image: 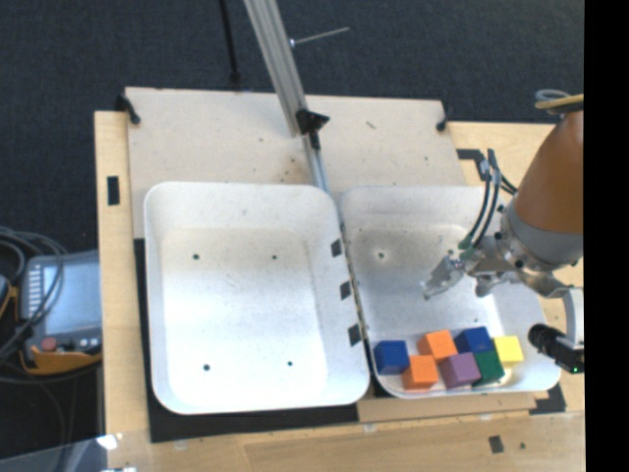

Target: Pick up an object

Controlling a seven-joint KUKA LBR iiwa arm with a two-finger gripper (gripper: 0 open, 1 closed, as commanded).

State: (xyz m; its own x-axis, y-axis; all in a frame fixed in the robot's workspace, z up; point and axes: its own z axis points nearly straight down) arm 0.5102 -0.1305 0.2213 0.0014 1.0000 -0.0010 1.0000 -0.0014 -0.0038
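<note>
Now — claw low over right bin

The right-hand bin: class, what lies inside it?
Inside the right-hand bin, along its near edge, lie two blue blocks, two orange, one purple, one green, one yellow. The arm covers the bin's right side.

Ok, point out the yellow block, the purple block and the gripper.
yellow block (509, 349): camera view, its top face.
purple block (458, 369): camera view, its top face.
gripper (439, 280): camera view, midway between its fingertips, above the right bin's floor.
</note>
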